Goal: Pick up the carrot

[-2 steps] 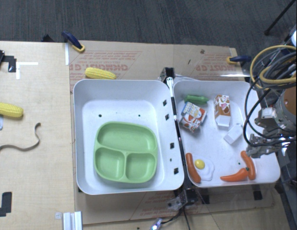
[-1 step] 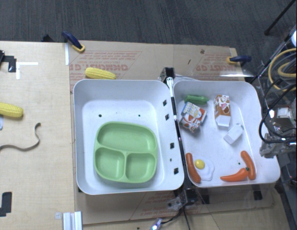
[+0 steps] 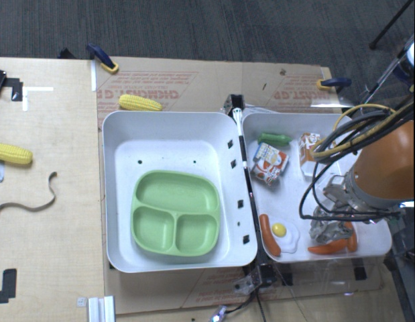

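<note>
Pale wooden desk [image 3: 46,247] carries two shallow white bins; the slim orange carrot [image 3: 333,247] lies at the right bin's [image 3: 375,245] near edge — directly under the metal jaws [image 3: 331,232], whose state I cannot tell.

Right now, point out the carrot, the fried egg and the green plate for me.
carrot [image 3: 328,249]: camera view, on its orange middle.
fried egg [image 3: 279,231]: camera view, on the yellow yolk.
green plate [image 3: 175,192]: camera view, on its large top compartment.
</note>
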Available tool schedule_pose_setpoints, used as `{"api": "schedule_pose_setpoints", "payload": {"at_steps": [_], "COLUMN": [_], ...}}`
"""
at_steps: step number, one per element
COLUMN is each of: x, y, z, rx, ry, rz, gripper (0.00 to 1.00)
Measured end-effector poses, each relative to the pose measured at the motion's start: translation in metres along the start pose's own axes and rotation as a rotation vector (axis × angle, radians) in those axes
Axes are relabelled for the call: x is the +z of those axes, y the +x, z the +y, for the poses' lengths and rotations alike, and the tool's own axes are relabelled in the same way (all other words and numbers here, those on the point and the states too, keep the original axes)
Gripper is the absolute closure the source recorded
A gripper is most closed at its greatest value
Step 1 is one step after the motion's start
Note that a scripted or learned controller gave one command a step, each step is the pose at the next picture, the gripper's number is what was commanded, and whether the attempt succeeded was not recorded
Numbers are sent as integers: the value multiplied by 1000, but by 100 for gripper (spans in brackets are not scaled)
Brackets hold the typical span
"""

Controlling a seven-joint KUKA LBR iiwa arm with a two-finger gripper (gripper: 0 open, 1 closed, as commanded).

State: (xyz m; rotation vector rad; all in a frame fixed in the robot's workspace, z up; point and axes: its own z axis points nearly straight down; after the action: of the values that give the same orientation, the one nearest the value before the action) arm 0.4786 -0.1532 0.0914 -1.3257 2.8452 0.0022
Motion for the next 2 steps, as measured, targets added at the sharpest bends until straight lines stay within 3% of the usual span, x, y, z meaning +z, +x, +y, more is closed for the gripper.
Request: {"api": "schedule_pose_setpoints", "payload": {"at_steps": [1, 2], "x": [0, -1], "y": [-42, -3], "z": [23, -19], "rx": [46, -89], "ry": [1, 3], "rz": [-1, -2], "gripper": [100, 100]}}
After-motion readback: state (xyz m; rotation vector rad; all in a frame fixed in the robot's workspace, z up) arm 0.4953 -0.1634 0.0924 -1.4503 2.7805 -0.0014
